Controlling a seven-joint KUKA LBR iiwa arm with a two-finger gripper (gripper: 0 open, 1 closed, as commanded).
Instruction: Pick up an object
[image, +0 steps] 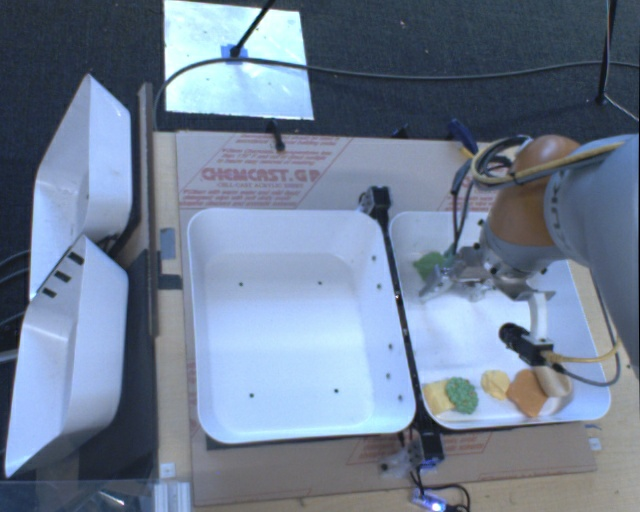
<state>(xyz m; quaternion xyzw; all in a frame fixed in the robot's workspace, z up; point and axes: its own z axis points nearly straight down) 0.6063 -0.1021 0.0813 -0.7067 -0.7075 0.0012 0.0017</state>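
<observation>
While your grey arm's metal two-finger gripper (452, 278), its opening impossible to judge, hovers beside the small green leafy toy (430, 264) at upper centre of the right-hand white bin (590, 330), expect something light and soft, best pinched across its middle.

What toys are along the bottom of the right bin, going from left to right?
Yellow piece → bumpy green toy → small yellow toy → orange and tan toy.
</observation>
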